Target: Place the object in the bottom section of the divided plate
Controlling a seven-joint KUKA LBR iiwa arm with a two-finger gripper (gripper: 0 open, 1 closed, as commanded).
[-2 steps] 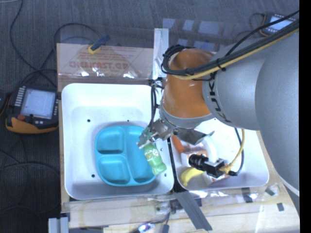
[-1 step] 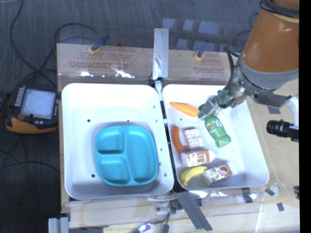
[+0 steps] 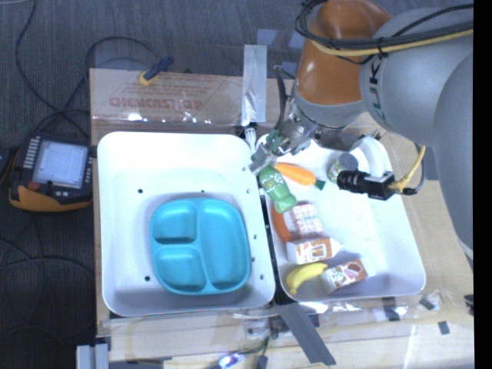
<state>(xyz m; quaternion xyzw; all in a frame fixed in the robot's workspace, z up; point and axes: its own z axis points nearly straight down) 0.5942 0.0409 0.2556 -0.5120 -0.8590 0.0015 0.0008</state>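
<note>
A blue divided plate (image 3: 201,244) lies in the left white bin (image 3: 123,175), with nothing in its three sections. My gripper (image 3: 267,151) hangs low over the top-left corner of the right bin (image 3: 400,237), close to the wall between the bins. Just below it lie a green bottle (image 3: 277,190) and an orange carrot (image 3: 297,174). The gripper is near the bottle's upper end, and I cannot tell whether it touches it. The plate is well to the gripper's lower left.
The right bin also holds a white and pink carton (image 3: 307,220), an orange carton (image 3: 312,250), a banana (image 3: 301,276) and a small box (image 3: 344,274). A black cable part (image 3: 363,181) sits by the arm. A pendant (image 3: 51,171) lies left of the bench.
</note>
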